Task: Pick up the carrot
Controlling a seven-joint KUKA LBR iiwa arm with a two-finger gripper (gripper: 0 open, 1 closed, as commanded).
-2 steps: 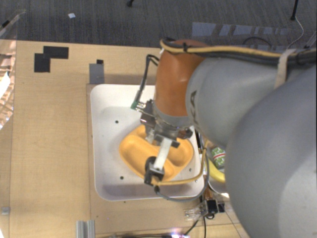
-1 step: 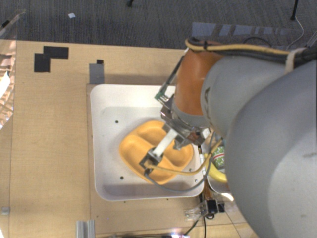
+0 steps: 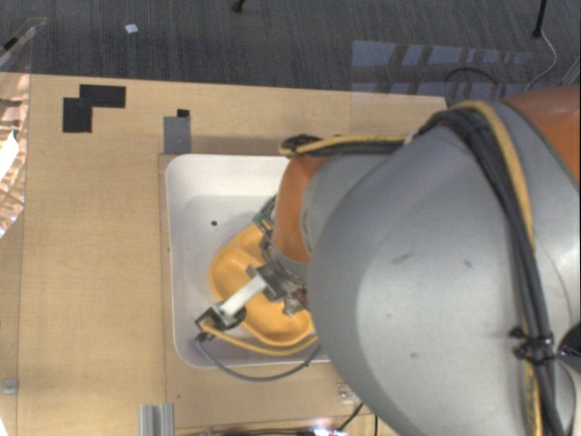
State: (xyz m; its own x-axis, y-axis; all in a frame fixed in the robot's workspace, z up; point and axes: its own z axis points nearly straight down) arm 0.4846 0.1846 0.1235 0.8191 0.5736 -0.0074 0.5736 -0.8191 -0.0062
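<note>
A yellow-orange rounded thing [image 3: 238, 271] lies in the left white bin [image 3: 195, 207], toward its near side. I cannot tell whether it is the carrot or what shape it has, as the arm hides part of it. My gripper [image 3: 275, 278] reaches down over the right part of this thing, right at it. The wrist and the big grey arm [image 3: 427, 271] cover most of the gripper. Whether anything is held is hidden.
The arm hides the right part of the left bin and all of the right bin. The bin's far left part shows bare white floor. A grey bracket [image 3: 177, 133] stands at the bin's far left corner, and black marks [image 3: 91, 105] lie on the wooden bench.
</note>
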